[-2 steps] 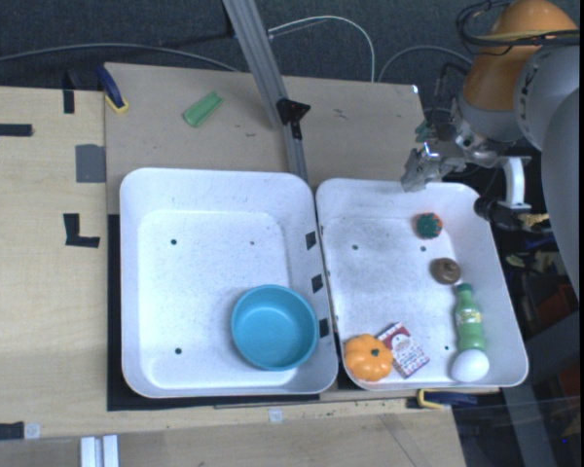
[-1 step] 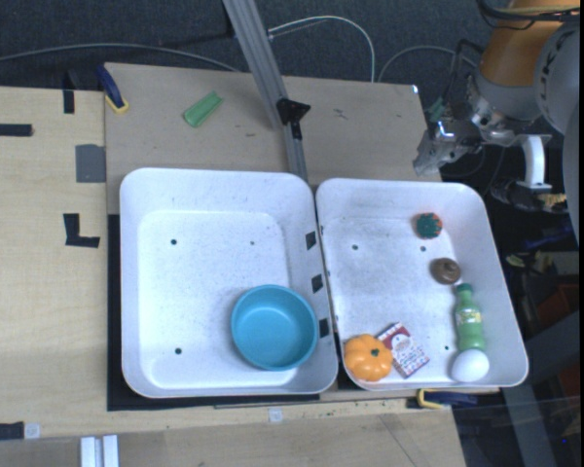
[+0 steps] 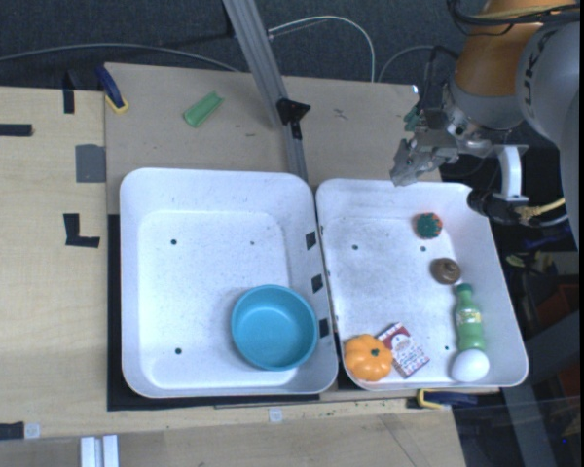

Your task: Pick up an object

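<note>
The gripper point(image 3: 412, 168) is hanging above the far rim of the right bin point(image 3: 370, 261), near that bin's far right corner, and it is carrying nothing. How far its claw is spread cannot be told from this angle. The grey arm with its orange band point(image 3: 501, 52) is reaching in from the right.

The candidate objects are all lying in the right bin. A small dark green round object point(image 3: 427, 225) is sitting nearest the gripper, toward the far right side. Just nearer the camera, a brown round object point(image 3: 446, 270) is resting beside the right wall. A green bottle point(image 3: 468, 317) is lying along the same wall, with a white egg-shaped object point(image 3: 469, 365) touching or just beside its near end in the near right corner. An orange toy pumpkin point(image 3: 368, 357) is sitting at the near edge, with a red and white card-like packet point(image 3: 403, 348) just beside it.

The left bin point(image 3: 175, 212) is holding a blue bowl point(image 3: 273, 326), upright, toward its near right corner.
</note>
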`<state>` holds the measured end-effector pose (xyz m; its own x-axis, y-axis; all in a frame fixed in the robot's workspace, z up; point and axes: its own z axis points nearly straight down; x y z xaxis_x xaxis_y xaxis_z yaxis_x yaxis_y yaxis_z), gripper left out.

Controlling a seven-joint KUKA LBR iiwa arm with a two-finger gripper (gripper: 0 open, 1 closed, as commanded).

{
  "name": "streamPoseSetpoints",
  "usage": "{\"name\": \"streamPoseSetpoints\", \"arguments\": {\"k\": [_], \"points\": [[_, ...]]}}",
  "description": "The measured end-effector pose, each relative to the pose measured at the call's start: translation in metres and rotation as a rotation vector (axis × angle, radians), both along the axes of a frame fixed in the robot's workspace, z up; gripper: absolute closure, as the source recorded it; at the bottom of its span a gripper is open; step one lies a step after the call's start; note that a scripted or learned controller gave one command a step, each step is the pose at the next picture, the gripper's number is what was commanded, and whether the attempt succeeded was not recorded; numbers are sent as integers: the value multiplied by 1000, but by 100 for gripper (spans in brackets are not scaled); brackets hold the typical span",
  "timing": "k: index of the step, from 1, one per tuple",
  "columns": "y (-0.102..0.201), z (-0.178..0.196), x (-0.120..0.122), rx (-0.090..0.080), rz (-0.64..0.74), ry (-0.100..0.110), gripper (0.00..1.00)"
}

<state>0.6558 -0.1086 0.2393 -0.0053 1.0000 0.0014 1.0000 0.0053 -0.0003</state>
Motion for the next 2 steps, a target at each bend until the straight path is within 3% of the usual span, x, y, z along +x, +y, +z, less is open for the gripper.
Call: {"name": "streamPoseSetpoints", "arguments": {"k": [2], "points": [[89, 5, -41, 0, 0, 3, 100]]}}
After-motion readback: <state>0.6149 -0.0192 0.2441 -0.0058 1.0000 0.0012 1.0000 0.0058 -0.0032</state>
